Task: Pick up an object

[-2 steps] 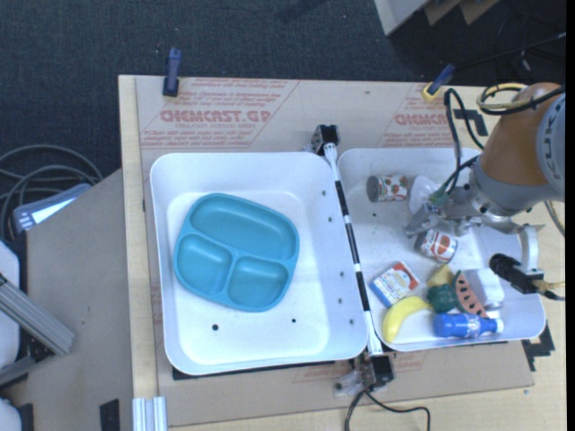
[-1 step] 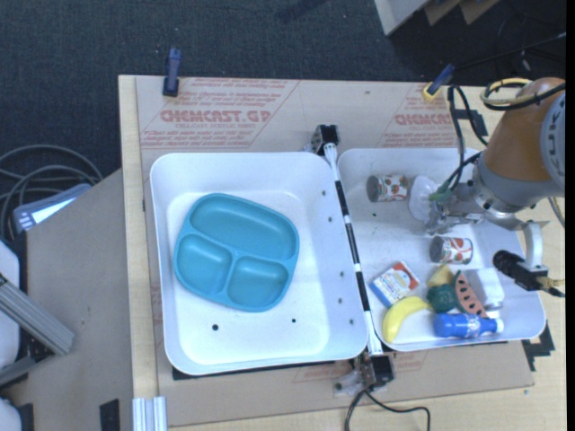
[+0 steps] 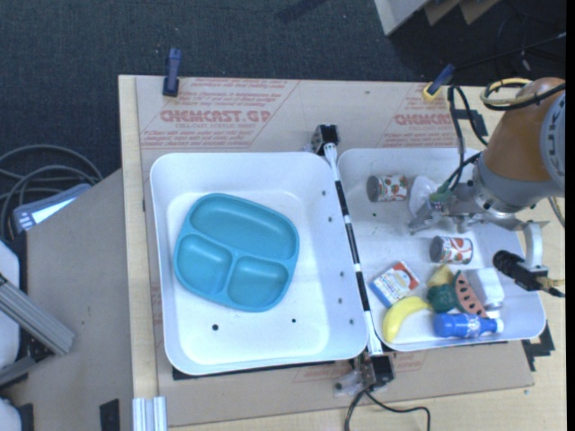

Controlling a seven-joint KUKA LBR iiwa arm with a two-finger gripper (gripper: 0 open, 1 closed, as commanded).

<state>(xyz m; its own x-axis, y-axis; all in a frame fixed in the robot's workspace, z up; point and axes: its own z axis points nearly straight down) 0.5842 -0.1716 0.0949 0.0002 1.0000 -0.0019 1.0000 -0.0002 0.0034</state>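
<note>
Your two-finger gripper (image 3: 429,212), whose grasp state you cannot tell, hangs beside the small red-and-white tin can (image 3: 452,249) lying on its side, which could roll away if nudged.

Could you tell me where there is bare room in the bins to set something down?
Left bin: bare floor around the blue tray. Right bin: bare along its left wall above the small box. Crowded around the banana and blue bottle.

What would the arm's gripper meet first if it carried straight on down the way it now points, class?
The gripper points down and leftward into the right bin. Straight on, it would probably meet bare bin floor between the two small cans, though depth is hard to judge.
</note>
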